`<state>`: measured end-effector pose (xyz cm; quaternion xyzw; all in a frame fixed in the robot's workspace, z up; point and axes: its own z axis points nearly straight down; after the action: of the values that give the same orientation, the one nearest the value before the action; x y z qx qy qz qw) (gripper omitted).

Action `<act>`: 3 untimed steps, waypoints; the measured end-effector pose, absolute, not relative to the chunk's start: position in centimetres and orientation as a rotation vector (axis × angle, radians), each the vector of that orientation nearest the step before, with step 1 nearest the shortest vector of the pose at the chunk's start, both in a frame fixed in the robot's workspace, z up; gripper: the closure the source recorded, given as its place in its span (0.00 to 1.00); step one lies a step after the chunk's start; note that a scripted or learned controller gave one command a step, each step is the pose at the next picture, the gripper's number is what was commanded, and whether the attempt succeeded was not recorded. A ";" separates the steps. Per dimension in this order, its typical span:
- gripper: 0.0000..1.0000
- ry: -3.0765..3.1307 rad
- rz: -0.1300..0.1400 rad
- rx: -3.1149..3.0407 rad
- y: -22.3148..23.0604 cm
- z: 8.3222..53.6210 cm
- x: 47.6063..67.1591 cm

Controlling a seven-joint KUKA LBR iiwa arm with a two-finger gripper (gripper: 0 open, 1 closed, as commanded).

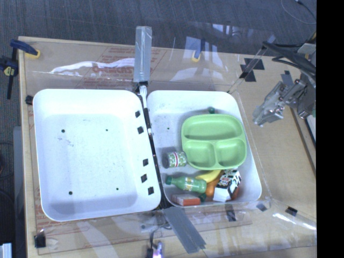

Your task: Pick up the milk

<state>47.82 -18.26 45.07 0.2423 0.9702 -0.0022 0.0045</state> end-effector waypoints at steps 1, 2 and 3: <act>1.00 3.131 0.001 0.268 -21.0 19.6 47.7; 0.00 3.131 0.001 0.266 -20.9 19.6 47.8; 0.00 3.137 -0.003 0.001 -21.0 25.5 47.9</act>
<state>47.87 -20.99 25.48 0.0004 1.0000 -0.0011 0.0021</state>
